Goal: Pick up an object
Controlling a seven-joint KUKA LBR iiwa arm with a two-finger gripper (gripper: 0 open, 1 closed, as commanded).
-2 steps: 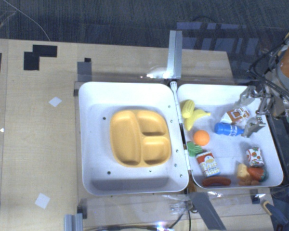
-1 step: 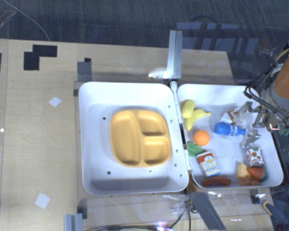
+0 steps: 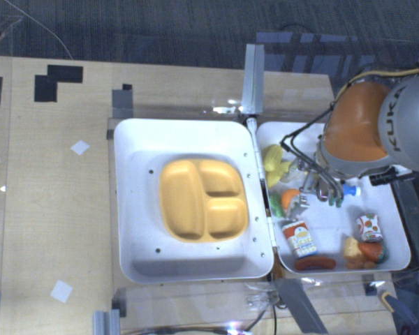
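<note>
A tan three-compartment plastic tray [image 3: 201, 199] lies in the middle of the left white bin [image 3: 136, 208], with bare white floor on every side of it. Right of the tray, across the raised rims where the bins meet, the right white bin [image 3: 398, 239] holds the clutter: a yellow toy [image 3: 273, 158] and a small orange ball [image 3: 289, 199] close to the shared rim, a red-and-white carton [image 3: 299, 237] and a brown sausage [image 3: 315, 262] toward the front rim. Farther from the tray, the grey arm with its orange band [image 3: 355, 128] leans in, its gripper [image 3: 314, 190] low beside the orange ball; whether it is clamped or released cannot be told. A red-and-white packet [image 3: 368, 226] and orange-yellow toys [image 3: 361, 250] sit farthest from the tray.
</note>
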